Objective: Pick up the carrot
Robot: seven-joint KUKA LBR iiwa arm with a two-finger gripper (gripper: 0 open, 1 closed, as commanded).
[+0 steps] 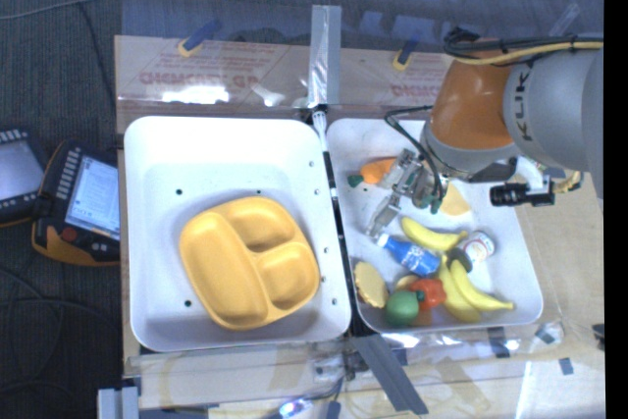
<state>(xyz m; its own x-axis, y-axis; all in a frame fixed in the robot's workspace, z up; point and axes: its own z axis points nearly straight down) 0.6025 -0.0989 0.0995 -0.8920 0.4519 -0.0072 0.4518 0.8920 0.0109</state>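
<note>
The carrot [377, 172], orange with a small green tip, lies near the back left of the right bin [530, 304]. My gripper [391, 199] hangs over the bin floor just in front of and to the right of the carrot, its fingers pointing down and to the left. It is open with nothing between the fingers. The grey arm with its orange band [471, 118] reaches in from the right.
In the right bin lie two bananas [432, 235] [469, 294], a blue bottle [412, 256], a small can [477, 248], a green fruit [402, 307], a red fruit [428, 293], a round biscuit [370, 285] and a yellow wedge [455, 202]. The left bin [157, 172] holds a yellow divided plate [250, 260].
</note>
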